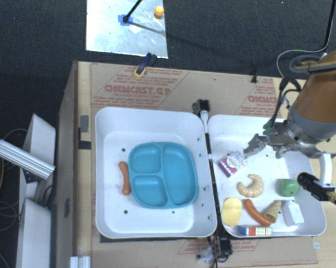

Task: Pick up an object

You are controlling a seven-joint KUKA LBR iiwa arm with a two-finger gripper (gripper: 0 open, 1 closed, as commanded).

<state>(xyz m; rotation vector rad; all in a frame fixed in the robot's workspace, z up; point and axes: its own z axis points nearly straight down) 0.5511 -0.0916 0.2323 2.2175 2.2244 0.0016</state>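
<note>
Nearest the camera, along the front wall of the right bin [320, 223], lies a flat stick [254, 231] with blue, white and red sections. Just behind it sit a yellow lemon [231, 210], a red-orange sausage [256, 212] lying at a slant, a tan cone [273, 209] and a small white block [291, 212]. Further back a pale croissant [251, 185] curls in the middle of the bin, with a green ball [288, 187] to its right and a purple-and-white packet [232, 163] to its left, close to the divider between the bins. The arm [320, 104] comes in from the right, its orange band over the bin's far right corner, and the gripper [258, 144] reaches leftward over the back of the bin. Its fingers cannot be made out well enough to tell whether they are apart or together, and nothing is seen between them. The packet is the closest object to the gripper, lying just in front and slightly to its left; the croissant is a little further forward, and the rest lie well apart from it toward the front wall. A black piece [315, 185] juts from the arm near the green ball. In the left bin [109, 133] a blue tray [162, 174] with three compartments lies in the middle, and a second orange sausage [124, 177] lies on the bin floor just beside the tray's left edge.
</note>
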